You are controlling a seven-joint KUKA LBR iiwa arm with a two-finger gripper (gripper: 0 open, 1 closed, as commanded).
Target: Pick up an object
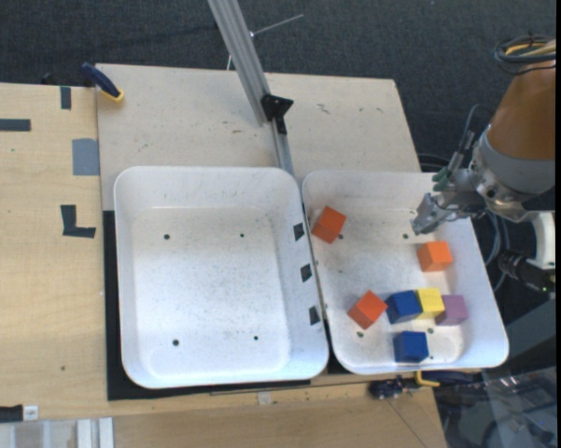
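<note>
Both bins (210,278) are white, peppered with fine dark specks. The right one carries three orange cubes (329,223), two blue cubes (403,305), a yellow cube (431,300) and a purple cube (453,310). The desk (37,250) is pale wood with grey tape marks. The arm (527,129) is orange over grey.

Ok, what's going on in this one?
A KUKA arm reaches in from the right over the right bin, its gripper hovering just above and left of an orange block. Nothing is picked up yet. Another orange block sits near the bin's left wall, and a cluster of orange, blue, yellow and purple blocks lies at the front.
</note>
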